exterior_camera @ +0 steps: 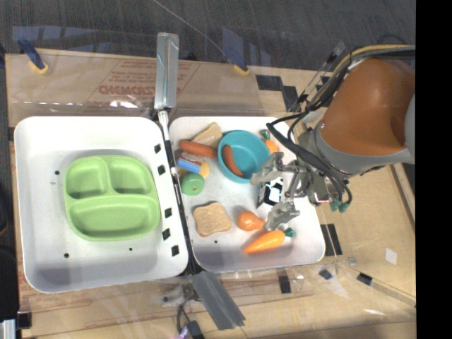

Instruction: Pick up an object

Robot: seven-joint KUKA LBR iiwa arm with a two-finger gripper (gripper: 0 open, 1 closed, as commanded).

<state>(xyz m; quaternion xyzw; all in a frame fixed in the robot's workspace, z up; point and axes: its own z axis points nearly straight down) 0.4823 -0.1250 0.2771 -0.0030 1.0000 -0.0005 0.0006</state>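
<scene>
Hovering our hand over the right bin, fingers apart and holding nothing, we are lining up on the toy carrot; descending comes next.

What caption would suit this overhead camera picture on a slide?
Robot arm's hand hovers over toy food, near a carrot, in the right bin; a green divided plate sits in the left bin.

Orange carrot, right bin's front
</scene>
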